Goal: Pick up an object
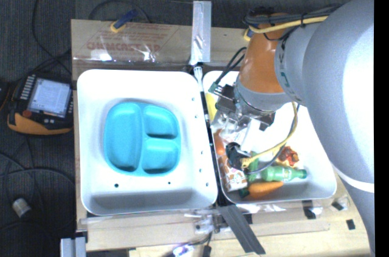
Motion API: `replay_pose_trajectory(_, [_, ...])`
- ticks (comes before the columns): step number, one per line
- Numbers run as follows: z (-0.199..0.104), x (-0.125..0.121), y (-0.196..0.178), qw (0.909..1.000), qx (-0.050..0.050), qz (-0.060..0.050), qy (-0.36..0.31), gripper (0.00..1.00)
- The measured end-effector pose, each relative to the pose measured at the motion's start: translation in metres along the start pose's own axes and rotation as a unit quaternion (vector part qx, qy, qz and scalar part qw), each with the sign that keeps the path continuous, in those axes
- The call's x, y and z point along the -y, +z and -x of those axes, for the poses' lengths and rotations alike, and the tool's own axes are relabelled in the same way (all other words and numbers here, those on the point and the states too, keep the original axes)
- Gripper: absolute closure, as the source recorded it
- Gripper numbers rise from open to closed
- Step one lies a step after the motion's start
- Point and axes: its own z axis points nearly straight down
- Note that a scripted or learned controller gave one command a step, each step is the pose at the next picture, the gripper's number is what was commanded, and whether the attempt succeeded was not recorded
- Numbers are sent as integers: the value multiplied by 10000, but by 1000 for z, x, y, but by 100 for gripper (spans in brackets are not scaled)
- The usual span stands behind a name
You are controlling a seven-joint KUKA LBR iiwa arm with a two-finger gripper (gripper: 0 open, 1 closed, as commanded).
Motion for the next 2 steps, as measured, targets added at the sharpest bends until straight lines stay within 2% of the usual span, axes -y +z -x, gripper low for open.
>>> replay_pose_trajectory(1, [54, -54, -6, 9986, -4, 33, 537, 100])
replay_pose_trajectory(2, [80, -87, -77, 9807, -5, 37, 1953, 100])
